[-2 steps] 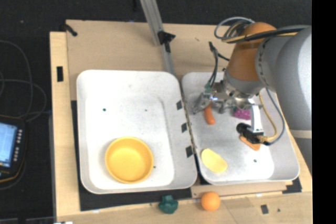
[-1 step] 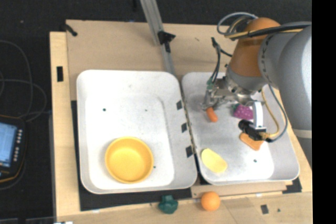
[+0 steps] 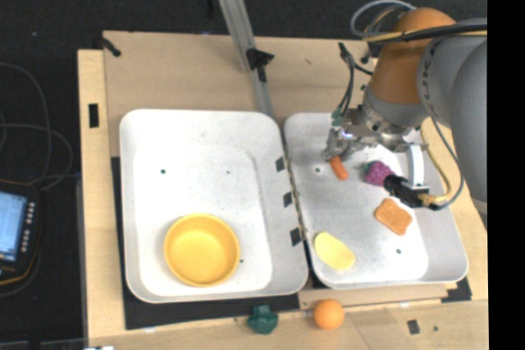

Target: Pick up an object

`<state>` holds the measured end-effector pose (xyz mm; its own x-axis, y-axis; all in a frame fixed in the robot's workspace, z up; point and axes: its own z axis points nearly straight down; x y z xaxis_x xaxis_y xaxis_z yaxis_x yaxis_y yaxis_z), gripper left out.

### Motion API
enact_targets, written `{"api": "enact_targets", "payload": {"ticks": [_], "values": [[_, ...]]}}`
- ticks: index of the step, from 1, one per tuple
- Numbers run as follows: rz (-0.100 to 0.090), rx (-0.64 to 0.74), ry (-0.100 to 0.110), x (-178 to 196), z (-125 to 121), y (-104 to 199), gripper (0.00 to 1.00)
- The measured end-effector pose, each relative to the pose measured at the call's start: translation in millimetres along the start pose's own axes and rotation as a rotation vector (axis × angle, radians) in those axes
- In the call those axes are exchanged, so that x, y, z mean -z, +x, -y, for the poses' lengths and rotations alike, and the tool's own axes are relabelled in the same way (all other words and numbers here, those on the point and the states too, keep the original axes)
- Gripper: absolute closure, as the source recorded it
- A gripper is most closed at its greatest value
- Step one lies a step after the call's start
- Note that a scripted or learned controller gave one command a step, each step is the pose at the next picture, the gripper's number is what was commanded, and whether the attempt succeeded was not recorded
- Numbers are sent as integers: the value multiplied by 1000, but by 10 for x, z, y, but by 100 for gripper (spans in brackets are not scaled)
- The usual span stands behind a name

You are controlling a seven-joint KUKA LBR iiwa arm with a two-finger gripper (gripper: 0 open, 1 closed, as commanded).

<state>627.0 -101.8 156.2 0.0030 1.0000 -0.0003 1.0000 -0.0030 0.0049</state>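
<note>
The right bin point(image 3: 426, 258) holds a small orange carrot-like piece point(image 3: 338, 169), a purple object point(image 3: 378, 173), an orange block point(image 3: 394, 216) and a pale yellow piece point(image 3: 334, 251). My gripper point(image 3: 338, 145) reaches down from the orange-banded wrist into the bin's upper left part, directly above the carrot piece. Its tips are at or just over the carrot's top end, and whether they touch it is unclear. A yellow bowl point(image 3: 202, 249) sits in the left bin point(image 3: 197, 143) at the lower middle.
An orange ball point(image 3: 328, 314) and a dark green object point(image 3: 262, 320) lie on the bench in front of the bins. A grey metal pole point(image 3: 234, 8) slants up behind the bins. Cables hang from the wrist over the right bin.
</note>
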Motion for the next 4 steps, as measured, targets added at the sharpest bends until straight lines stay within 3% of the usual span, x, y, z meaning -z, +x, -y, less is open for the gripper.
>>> {"api": "enact_targets", "payload": {"ticks": [2, 4], "values": [[0, 6, -2, 958, -12, 45, 100], [-1, 8, 6, 817, -135, 1142, 100]]}}
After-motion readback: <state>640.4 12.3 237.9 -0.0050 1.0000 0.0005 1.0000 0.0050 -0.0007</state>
